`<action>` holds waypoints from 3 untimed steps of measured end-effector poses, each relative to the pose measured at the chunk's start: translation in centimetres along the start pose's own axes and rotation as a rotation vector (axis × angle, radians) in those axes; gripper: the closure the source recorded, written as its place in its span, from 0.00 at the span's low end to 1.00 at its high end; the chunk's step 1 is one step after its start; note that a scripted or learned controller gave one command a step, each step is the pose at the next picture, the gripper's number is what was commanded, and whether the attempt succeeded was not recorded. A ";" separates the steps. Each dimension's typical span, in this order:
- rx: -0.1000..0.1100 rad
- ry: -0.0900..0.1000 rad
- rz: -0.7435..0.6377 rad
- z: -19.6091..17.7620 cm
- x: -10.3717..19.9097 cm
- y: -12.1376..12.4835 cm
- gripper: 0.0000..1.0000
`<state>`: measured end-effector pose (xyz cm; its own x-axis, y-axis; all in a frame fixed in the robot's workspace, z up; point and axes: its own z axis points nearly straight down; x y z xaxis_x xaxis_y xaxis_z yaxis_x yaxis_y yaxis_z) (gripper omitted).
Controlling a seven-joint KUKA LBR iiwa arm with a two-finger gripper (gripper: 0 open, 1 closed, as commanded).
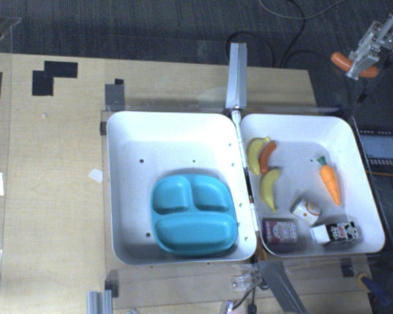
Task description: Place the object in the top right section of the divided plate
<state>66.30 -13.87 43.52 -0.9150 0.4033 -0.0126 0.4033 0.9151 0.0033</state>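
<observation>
Pale wooden bench (46, 195) runs across my feed, with dark carpet behind it and black tape marks (52, 76) at far left. Next comes the left bin (128, 175), and lying in its near half is the blue divided plate (193, 214), flat, with its long section toward me and two smaller sections behind. Its top right section (211, 195) sits close to the wall shared by the bins. A metal post (236, 77) stands upright at the back where the bins meet.

In the right bin (295, 136), just past that wall, I see a yellow banana (255, 154) with a red sausage (267, 154) touching it, and a second banana (268, 188) just below. Nearer me lies a dark red packet (280, 232). Right of it a small white carton (306, 209) is tilted, an orange carrot (331, 183) lies lengthwise beyond, and a black-and-white carton (337, 231) rests in the near corner. All these objects are well apart from the plate.

At far upper right the gripper (373, 48) hangs over the carpet, behind the right bin. An orange shape (341, 60) shows at its lower end; I cannot tell whether that is a grasped object, nor whether the gripper is released or clenched.
</observation>
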 end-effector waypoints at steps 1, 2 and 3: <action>0.000 0.006 0.139 11.2 5.5 10.6 1.00; -0.001 0.001 0.009 -0.4 4.0 9.0 1.00; -0.001 0.006 0.050 5.4 9.2 19.9 1.00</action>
<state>65.98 7.99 38.10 -0.8937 0.4487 -0.0059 0.4487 0.8937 0.0052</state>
